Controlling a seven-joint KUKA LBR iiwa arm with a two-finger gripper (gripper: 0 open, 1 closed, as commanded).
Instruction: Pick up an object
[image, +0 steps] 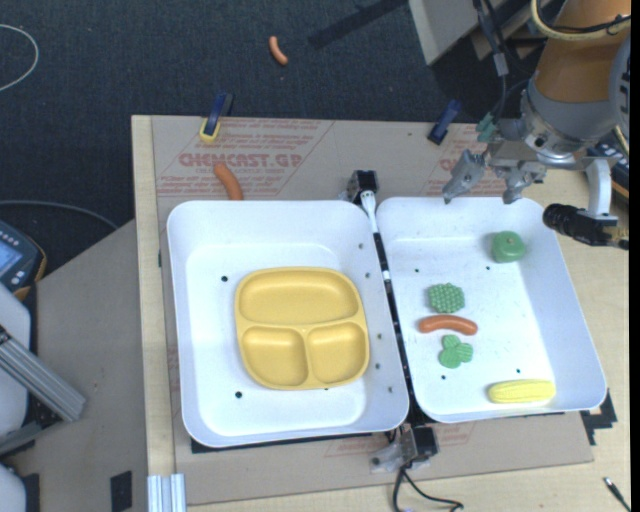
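Overhead slanted view of the counter, covered by a printed cardboard sheet, carrying two shallow white bins. The left white bin contains a yellow plastic three-compartment tray. The right white bin contains five toy foods: a round green piece near the far right, a green bumpy disc towards the middle, an orange sausage just in front of it, a small green clover-shaped piece in front of the sausage, and a yellow corn cob near the front rim. The claw hangs above the far rim of the right bin, its two grey fingers spread apart with nothing between them. A second orange sausage lies on the cardboard beyond the left bin.
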